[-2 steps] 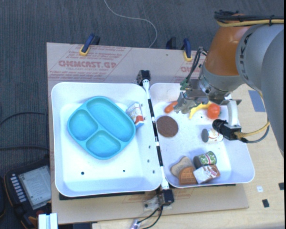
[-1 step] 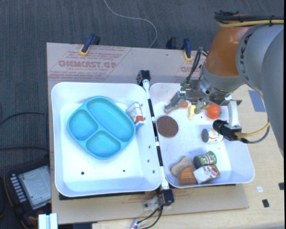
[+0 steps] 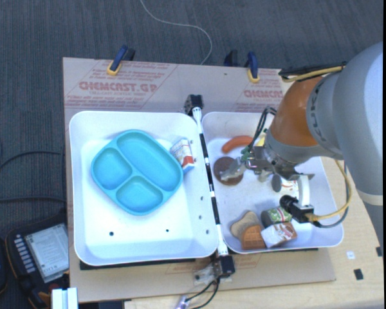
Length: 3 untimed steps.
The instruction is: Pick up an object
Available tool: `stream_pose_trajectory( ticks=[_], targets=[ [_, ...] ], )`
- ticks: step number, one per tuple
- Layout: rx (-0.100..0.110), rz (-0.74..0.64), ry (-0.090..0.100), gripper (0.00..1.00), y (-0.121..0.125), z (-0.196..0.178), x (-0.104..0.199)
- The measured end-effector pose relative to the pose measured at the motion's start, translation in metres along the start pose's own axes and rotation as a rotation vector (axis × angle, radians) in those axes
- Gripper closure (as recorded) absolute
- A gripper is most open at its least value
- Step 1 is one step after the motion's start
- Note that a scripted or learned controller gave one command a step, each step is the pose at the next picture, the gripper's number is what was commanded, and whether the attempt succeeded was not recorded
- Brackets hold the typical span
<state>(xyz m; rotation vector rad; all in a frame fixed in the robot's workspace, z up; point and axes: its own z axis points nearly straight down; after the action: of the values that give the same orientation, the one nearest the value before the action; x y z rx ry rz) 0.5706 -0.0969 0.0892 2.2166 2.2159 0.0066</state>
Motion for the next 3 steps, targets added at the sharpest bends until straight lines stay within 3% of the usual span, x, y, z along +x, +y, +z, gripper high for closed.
stream_pose_trajectory(
  ticks=[1,2,3],
  targets=[
    [-0.009,0.001,-0.004,1.0,0.003,-0.012,-0.001],
    [-0.005,0.001,-0.003,0.0,0.001,-0.011,-0.001],
    [-0.006,0.002,-0.003,1.0,0.002,-0.021,-0.001]
  ],
)
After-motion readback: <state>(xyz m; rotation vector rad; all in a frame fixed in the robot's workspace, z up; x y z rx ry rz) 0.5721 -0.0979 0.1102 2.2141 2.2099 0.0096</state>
